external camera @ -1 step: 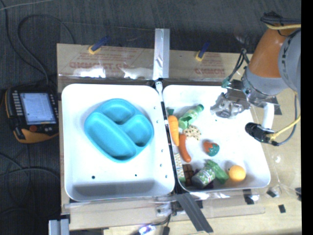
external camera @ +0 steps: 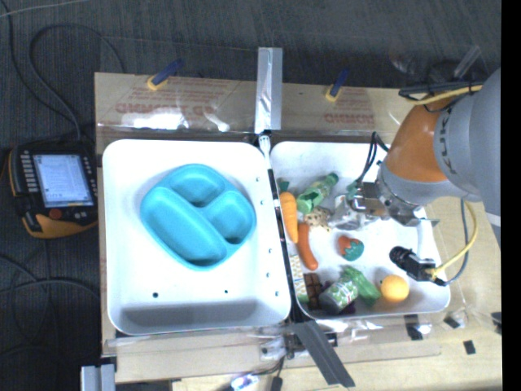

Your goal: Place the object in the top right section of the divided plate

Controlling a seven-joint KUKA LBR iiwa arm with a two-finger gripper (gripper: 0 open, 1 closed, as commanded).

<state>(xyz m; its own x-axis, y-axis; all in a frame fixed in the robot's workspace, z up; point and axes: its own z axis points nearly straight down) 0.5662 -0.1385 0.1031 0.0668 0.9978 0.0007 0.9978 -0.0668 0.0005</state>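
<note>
Little could be read. Faded reddish lettering ran across the clear plastic sheets (external camera: 175, 108) taped along the bench's far edge, behind both bins, but the letters were too washed out to make out. The handheld control pendant (external camera: 53, 186) beside the bench's left edge had a lit screen (external camera: 61, 177) with lines too small to read. No label on the items in the right bin (external camera: 440, 300) was legible.
</note>
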